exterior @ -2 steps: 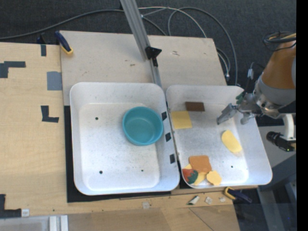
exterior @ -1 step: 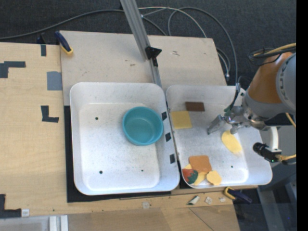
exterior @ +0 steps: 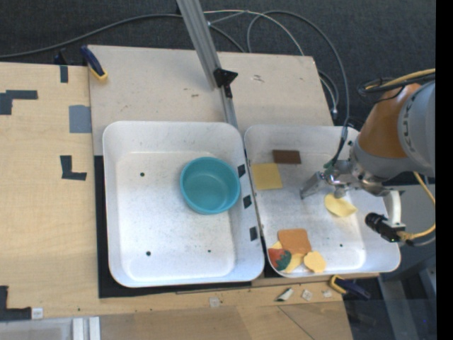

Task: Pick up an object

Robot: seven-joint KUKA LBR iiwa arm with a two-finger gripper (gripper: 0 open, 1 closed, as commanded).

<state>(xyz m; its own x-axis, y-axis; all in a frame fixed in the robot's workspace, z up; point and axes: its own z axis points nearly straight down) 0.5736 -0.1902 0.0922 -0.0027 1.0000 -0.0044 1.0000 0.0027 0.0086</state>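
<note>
My gripper (exterior: 324, 190) hangs low over the right bin (exterior: 368, 264), near its right-hand middle, and stands open with nothing between its fingers. One grey finger (exterior: 309, 187) points down-left toward the bin floor. A pale yellow lump (exterior: 340, 206) lies just below and right of the gripper, close to it but not gripped. A yellow square (exterior: 267, 176) and a brown rectangle (exterior: 287, 156) lie to the gripper's left. Near the front of the bin sit an orange block (exterior: 294, 239), a small yellow round piece (exterior: 315, 262) and a red-and-green item (exterior: 282, 259).
The left bin (exterior: 127, 211) holds a teal bowl (exterior: 209, 184) near its right wall. A grey metal pole (exterior: 205, 41) slants down to the ridge between the bins. Cables loop behind the right bin. The grey arm with its orange band (exterior: 386, 129) reaches in from the right.
</note>
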